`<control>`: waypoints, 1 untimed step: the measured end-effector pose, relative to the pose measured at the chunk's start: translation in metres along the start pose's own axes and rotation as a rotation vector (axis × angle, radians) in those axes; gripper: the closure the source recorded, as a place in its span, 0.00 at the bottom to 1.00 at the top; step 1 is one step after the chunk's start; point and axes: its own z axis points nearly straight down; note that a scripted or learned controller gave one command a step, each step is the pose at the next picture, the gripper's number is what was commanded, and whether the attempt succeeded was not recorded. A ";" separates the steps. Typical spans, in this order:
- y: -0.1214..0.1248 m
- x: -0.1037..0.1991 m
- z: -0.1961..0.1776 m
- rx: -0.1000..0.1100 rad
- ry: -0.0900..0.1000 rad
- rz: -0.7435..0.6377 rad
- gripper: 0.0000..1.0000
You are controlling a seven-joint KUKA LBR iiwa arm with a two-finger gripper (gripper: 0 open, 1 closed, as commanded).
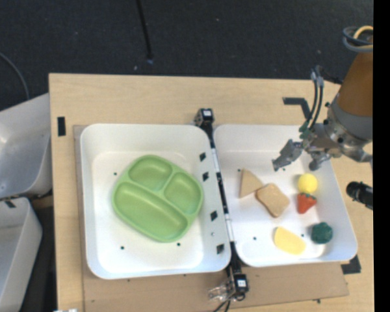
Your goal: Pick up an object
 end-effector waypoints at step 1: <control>0.002 0.000 -0.007 -0.013 -0.002 -0.003 0.00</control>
